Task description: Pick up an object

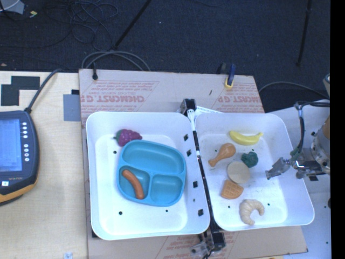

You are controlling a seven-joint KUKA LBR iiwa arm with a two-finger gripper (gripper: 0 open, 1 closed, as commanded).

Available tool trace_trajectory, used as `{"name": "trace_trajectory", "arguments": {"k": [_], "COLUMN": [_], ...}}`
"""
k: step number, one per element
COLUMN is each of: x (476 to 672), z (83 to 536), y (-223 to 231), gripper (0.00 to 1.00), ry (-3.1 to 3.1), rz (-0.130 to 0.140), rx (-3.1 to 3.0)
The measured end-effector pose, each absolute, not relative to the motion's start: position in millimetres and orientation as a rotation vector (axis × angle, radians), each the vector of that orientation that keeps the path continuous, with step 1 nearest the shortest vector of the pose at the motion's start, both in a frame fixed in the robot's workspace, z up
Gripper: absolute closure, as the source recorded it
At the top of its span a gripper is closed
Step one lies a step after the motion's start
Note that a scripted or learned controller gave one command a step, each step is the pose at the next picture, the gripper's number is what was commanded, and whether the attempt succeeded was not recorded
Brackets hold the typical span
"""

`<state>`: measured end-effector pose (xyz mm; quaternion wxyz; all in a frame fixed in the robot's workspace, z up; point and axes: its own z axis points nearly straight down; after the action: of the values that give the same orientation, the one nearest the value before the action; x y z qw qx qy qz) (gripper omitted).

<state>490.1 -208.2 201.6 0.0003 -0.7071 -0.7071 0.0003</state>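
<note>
right bin (294, 212): objects untouched, pick not begun | croissant (250, 210) near its front edge, banana (245, 138) at back | gripper (279, 168) over right edge, holding nothing, open-or-closed cannot be told

A handheld control pendant (13, 152) lies on the counter (54, 209) left of the bins, and a blue-and-yellow clamp (230, 76) grips the cardboard sheet (161, 93).

A tray (153, 172) lay in the left bin (102, 144) with a sausage (133, 183) in its left compartment and grapes (127, 136) just behind it. The right bin (280, 128) held a banana (245, 137) at the back, a drumstick (223, 154) and a disc (238, 172) mid-bin, and a croissant (250, 210) in front.
</note>
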Motion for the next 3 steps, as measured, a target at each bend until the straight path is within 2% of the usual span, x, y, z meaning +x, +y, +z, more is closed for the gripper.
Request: {"name": "trace_trajectory", "arguments": {"k": [1,2,3], "x": [473.5,475.2,525.2], "z": [87.1,102.9,177.1], "y": [-173.3,-177.5,-199.6], "gripper": [0.0,1.0,1.0], "ry": [-2.217,-2.214,-2.227], "rz": [0.005,0.002,-0.004], "rx": [-2.21,-2.222,-2.225]}}
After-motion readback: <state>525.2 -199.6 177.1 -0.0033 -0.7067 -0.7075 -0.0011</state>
